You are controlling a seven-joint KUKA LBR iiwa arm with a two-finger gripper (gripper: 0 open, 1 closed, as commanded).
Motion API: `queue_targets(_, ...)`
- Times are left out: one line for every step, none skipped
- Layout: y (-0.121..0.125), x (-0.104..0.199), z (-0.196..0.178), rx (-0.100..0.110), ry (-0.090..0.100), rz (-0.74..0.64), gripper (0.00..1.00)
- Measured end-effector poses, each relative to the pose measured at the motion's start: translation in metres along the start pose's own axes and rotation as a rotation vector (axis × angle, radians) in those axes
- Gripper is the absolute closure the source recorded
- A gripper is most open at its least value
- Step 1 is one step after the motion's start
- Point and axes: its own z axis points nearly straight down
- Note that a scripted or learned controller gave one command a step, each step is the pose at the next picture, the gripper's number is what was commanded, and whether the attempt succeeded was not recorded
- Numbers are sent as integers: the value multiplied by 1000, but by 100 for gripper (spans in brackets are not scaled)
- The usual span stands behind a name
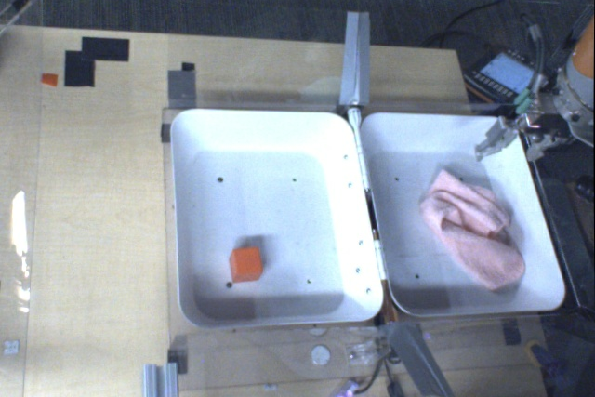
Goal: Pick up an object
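1. While positioned over the right bin's (539, 200) far right corner, the gripper (497, 139) is unloaded; whether its fingers are apart or together cannot be determined.
2. Pink cloth (469, 226): just below the gripper, same bin.
3. Orange block (246, 264): well left, left bin (186, 200).

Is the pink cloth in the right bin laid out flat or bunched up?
Bunched up. The pink cloth lies crumpled in folds and ridges near the middle of the right bin.
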Motion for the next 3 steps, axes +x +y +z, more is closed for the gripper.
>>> queue_targets(-7,32,134,0,1,-136,0)
queue_targets(-63,66,174,-21,-7,-119,0)
queue_targets(-59,64,161,-32,-13,-120,100)
